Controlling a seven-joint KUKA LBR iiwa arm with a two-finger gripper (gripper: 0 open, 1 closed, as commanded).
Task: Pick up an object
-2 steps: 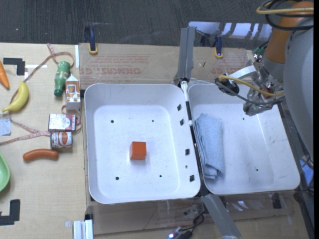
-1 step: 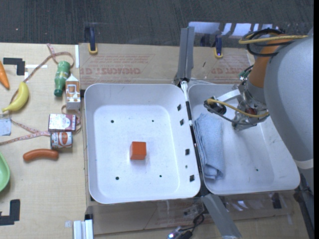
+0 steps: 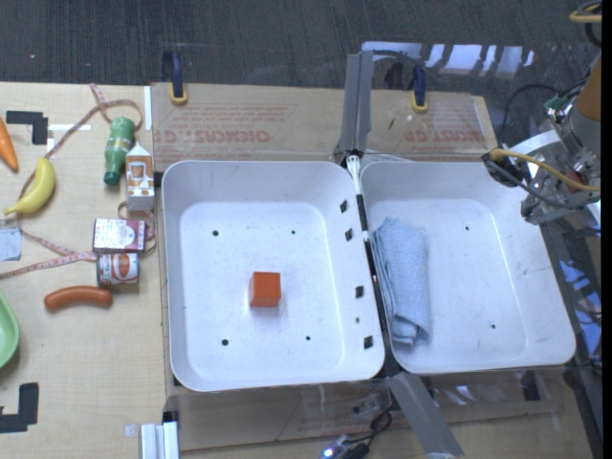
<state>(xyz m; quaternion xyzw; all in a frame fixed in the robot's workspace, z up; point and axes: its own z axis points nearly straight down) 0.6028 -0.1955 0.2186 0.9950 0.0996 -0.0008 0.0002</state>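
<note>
Now: descend centred over orange cube (image 3: 266, 289) at frame's lower middle, square to its faces; gripper (image 3: 559, 185) far right, finger state impossible to tell.

Smooth white plastic bins (image 3: 182, 256); soft blue cloth towel (image 3: 402, 275); matt orange block (image 3: 265, 289).
</note>
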